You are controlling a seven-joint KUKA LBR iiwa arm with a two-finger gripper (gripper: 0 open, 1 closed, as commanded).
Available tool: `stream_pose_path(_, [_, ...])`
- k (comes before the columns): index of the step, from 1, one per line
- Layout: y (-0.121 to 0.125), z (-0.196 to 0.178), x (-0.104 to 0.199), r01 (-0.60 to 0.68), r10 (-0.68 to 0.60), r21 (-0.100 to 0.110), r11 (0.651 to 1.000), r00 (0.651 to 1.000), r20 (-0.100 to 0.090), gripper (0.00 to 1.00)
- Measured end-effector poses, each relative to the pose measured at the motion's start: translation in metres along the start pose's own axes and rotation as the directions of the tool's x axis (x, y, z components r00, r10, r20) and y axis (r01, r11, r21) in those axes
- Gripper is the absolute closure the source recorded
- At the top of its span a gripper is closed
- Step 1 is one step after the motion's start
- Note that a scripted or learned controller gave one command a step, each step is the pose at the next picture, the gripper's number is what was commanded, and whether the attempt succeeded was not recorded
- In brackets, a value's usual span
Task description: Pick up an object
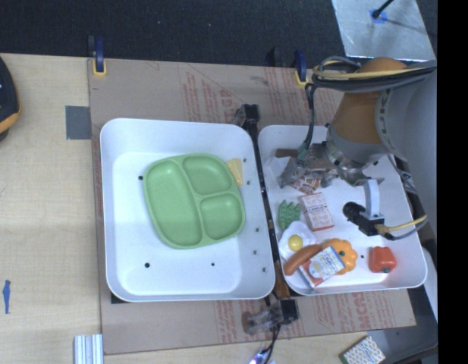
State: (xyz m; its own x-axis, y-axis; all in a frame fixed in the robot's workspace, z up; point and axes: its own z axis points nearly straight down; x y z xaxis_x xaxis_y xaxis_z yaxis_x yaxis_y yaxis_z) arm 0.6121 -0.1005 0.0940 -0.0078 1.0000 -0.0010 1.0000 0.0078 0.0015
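The right bin [416, 275] holds several small toys. Among them are a pink carton [318, 211], a green leafy piece [287, 212], a fried egg [295, 242], a red sausage [300, 258], an orange packet item [329, 261] and a red pepper [382, 259]. My gripper [303, 171] is low in the far-left part of this bin, over a brown-and-red printed packet [308, 181]. The wrist hides how the gripper meets the packet.
The left bin [124, 275] holds a green divided plate [194, 199] with a small yellow piece [234, 171] at its far-right edge. The grey arm [385, 120] covers the right bin's far-right corner. A black cable fitting [362, 218] hangs over that bin.
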Motion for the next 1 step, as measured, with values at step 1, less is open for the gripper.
stream_pose_path(1, [-0.0041,-0.0081,-0.0038,-0.003,0.003,0.014,1.000,1.000,0.002,1.00])
